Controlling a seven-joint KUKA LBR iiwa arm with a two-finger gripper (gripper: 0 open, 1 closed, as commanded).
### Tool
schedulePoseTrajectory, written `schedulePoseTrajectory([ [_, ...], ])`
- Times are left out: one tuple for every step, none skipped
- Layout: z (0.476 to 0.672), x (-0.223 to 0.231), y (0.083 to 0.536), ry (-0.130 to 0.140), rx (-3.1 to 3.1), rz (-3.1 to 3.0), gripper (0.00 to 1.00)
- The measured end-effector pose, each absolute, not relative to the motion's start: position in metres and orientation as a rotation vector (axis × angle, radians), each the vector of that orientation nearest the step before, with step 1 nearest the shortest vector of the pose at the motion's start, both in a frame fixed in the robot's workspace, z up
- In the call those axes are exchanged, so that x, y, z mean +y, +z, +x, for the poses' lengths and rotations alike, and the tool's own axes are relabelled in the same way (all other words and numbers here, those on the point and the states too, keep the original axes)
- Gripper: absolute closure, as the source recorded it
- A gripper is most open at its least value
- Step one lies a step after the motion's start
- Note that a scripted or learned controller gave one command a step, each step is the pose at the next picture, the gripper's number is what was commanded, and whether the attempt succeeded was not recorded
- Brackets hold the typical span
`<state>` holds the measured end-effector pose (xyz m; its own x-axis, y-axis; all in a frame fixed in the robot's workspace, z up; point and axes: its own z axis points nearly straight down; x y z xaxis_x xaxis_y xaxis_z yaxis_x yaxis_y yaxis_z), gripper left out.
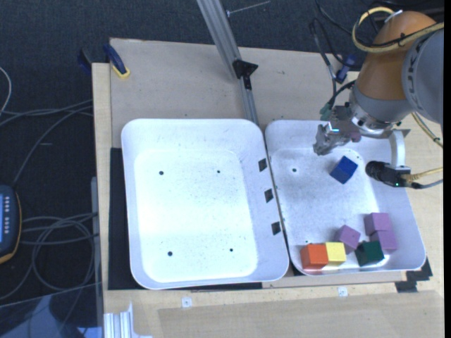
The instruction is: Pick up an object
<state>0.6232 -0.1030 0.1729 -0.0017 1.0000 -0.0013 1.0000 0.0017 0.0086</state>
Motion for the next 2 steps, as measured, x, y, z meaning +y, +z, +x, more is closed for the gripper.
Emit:
schedulePoseTrajectory([
  [0.62,-0.11,0.234,0.008,2.217,2.215,1.0],
  [0.622,-0.11,0.289,0.008,2.218,2.214,1.0],
])
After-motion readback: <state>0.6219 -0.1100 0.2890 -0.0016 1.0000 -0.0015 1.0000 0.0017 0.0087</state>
